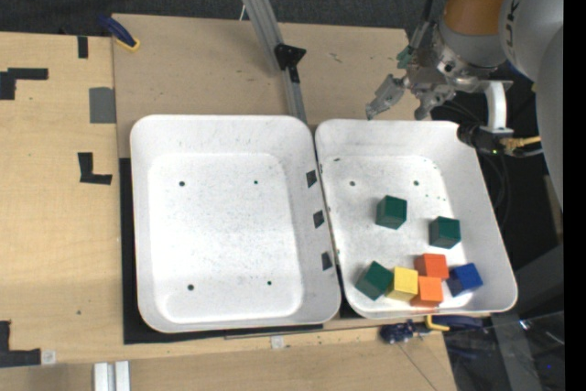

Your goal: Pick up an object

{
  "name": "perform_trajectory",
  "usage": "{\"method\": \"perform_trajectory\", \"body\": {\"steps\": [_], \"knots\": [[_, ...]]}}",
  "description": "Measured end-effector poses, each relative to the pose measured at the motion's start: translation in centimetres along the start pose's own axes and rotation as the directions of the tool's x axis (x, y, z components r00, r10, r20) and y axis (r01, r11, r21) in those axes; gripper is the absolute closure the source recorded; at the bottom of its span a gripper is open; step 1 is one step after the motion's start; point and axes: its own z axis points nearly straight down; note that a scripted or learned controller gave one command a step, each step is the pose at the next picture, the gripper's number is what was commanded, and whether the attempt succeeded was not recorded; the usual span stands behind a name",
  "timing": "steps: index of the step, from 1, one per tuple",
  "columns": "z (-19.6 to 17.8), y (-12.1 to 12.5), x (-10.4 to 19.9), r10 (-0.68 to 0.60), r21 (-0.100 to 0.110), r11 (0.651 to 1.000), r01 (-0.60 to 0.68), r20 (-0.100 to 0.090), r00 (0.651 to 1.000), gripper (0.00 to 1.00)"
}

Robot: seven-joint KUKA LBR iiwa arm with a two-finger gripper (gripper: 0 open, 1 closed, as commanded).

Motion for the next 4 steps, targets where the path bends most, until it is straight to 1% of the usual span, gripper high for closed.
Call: {"method": "perform_trajectory", "body": {"steps": [2,3,4], "knots": [[12.8,-0.8,0.7,-0.001,0.003,1.0,0.001,-0.001,1.0,0.0],[11.4,-0.6,0.8,-0.003,-0.004,1.0,0.003,-0.002,1.0,1.0],[5.8,-1.4,0.5,0.0,-0.01,1.0,0.0,-0.002,1.0,1.0]]}}
